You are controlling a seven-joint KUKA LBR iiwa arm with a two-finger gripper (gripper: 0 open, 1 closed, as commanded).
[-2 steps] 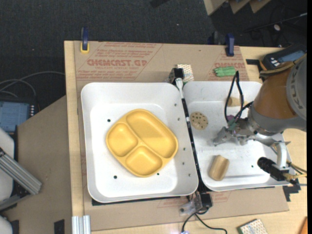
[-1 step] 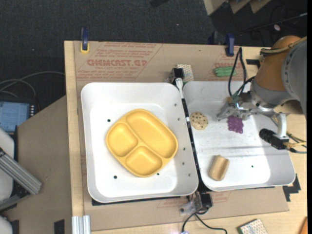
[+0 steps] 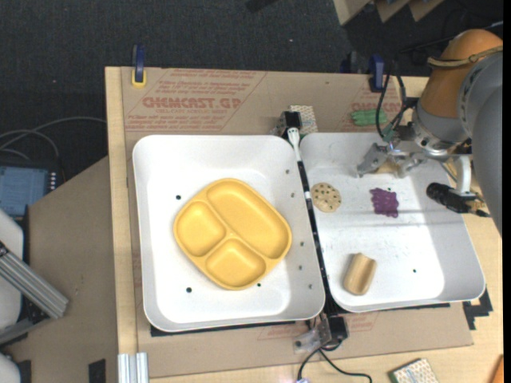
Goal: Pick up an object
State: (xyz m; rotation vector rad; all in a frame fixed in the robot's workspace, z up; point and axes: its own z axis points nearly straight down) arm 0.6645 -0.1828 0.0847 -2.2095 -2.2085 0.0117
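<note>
While it hangs over the right bin (image 3: 447, 282), the gripper (image 3: 389, 162) — fingers spread — holds nothing.

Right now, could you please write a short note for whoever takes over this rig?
Tool: low over the far end of the right bin, with nothing visibly held.
Right bin: cookie near the left wall, purple toy just in front of the tool, tan cylinder near the front.
Left bin: yellow divided plate.
Done: nothing lifted.
Left: grasp and lift one object; the purple toy looks nearest.
</note>
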